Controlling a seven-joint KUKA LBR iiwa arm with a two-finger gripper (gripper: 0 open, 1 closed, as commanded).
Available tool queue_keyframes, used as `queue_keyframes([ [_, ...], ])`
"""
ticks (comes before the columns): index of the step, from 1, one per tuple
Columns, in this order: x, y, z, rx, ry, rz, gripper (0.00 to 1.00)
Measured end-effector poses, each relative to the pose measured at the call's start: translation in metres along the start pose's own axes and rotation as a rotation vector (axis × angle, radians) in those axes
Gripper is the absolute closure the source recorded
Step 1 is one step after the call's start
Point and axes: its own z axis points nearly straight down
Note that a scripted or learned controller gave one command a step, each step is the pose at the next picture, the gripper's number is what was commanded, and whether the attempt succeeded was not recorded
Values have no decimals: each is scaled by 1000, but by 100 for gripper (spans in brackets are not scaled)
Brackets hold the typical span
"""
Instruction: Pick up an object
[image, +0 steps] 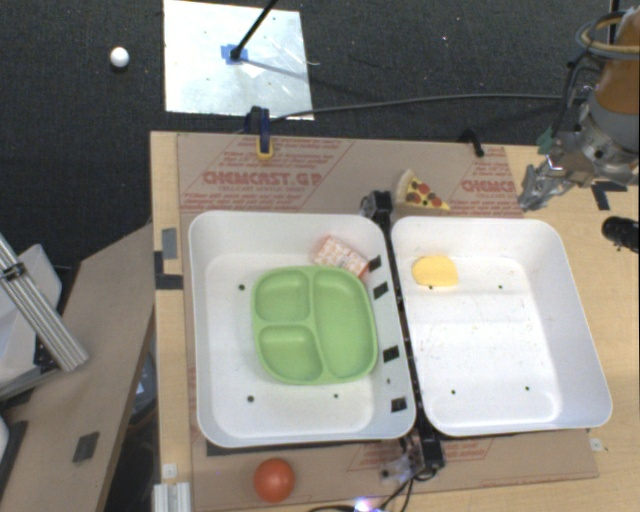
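Surface (300, 165): tan board with red print, carrying two shallow white bins side by side, both below and left of the pincer. Right bin (585, 350) lies nearest, just below-left of the pincer; left bin (215, 330) lies well to its left. Green divided tray (313, 325) lies flat in the left bin, three compartments, far left and below the pincer. Arm (610, 90) enters at upper right, grey, orange band near the top edge. Pincer (535, 187) hangs over the bare board just beyond the right bin's far right corner, nothing seen between its tips; cannot tell whether they are spread or closed. Yellow rounded object (435, 271) rests in the right bin near its far left corner, left of and below the pincer, well apart from it. Pink patterned block (340, 254) sits in the left bin, touching the tray's far edge. Pizza-slice toy (422, 192) lies on the board left of the pincer, outside the bins. Orange ball (274, 479) sits on the board's near edge, far from the pincer.
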Motion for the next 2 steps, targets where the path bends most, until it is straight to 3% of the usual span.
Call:
queue_keyframes([
  [2, 106, 1, 14, 0, 0, 1, 100],
])
